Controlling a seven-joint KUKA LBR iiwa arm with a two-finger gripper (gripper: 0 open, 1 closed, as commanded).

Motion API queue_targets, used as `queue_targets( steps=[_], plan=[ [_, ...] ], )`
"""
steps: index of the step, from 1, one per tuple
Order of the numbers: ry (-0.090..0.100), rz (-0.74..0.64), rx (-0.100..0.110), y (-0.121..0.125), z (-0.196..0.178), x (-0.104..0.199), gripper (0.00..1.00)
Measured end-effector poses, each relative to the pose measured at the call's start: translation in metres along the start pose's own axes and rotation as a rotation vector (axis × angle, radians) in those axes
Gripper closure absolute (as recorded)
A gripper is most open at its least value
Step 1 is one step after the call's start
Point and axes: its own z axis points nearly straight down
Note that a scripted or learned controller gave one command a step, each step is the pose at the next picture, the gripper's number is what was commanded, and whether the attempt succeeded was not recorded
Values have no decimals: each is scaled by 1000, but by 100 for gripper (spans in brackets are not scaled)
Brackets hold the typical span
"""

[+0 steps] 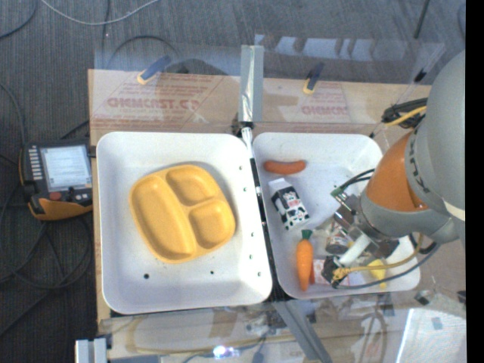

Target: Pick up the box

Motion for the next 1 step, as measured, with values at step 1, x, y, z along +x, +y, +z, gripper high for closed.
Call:
queue_targets(
  steps=[1],
  plan=[
    [16,49,-13,45,14,-9,0]
  ],
)
